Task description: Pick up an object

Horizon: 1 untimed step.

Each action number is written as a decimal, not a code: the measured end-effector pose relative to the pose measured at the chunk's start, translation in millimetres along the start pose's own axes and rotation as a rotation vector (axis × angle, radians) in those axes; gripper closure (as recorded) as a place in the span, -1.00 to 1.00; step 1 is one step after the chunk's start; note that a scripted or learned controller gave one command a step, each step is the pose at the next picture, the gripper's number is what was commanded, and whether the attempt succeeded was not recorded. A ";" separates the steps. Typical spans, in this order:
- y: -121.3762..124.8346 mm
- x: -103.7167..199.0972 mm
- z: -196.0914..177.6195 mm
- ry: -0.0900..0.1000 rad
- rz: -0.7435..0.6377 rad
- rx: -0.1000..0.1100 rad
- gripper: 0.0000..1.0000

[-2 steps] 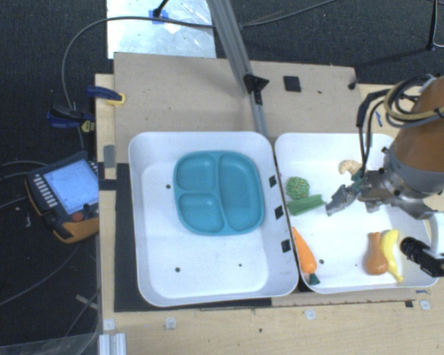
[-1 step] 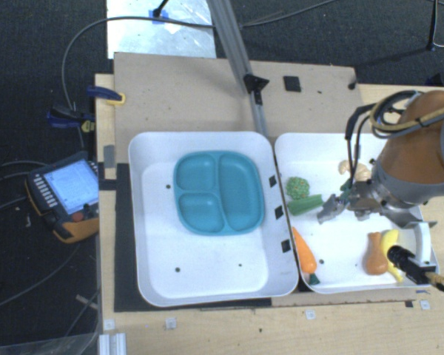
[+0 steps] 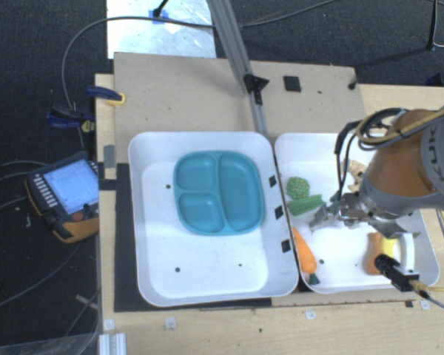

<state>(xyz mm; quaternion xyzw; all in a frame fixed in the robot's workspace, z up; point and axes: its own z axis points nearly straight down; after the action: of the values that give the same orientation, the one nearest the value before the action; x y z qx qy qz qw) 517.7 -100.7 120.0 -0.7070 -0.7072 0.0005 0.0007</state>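
Approach step: my tool (image 3: 327,217) hangs low in the right bin (image 3: 322,150), beside the green vegetable (image 3: 302,195); finger state I cannot tell. Carrot (image 3: 304,251) lies near the bin's left wall. Next: settle over one item, then grip.

Brown bench (image 3: 207,95) with two white bins (image 3: 155,272) side by side

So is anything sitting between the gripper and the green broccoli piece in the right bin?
Nothing visible is. The gripper sits low in the right bin, right next to the broccoli, with only bare bin floor between them. The carrot lies below, against the bin's left wall, off that line.
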 end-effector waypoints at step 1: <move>1.9 -0.1 34.2 0.000 -0.001 -0.005 -1.00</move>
<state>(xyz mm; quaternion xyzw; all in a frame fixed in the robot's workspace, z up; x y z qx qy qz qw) 519.5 -100.8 85.8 -0.7068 -0.7074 -0.0013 -0.0011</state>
